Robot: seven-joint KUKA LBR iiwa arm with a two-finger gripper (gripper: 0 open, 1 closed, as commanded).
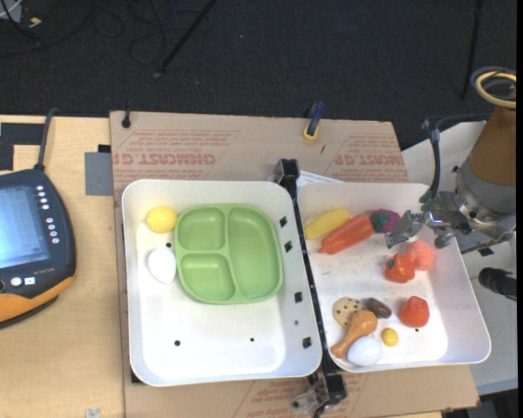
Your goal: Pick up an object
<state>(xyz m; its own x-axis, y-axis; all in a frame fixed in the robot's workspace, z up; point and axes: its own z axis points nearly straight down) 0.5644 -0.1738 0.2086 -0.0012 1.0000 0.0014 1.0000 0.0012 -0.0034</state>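
One fixed camera, high above the bench, tilted down and toward the far side. It stands far enough back to take in both white bins whole: left bin [148, 338] and right bin [458, 342], side by side at centre. The cardboard sheet [209, 146] beneath them and dark floor beyond fill the top. The arm [497, 159] enters from the right edge; its gripper [431, 225] sits over the right bin's far right part.

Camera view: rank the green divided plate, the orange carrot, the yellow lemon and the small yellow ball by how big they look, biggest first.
1. green divided plate
2. orange carrot
3. yellow lemon
4. small yellow ball

All four lie at a similar depth in the bins, so nearness hardly skews this order.
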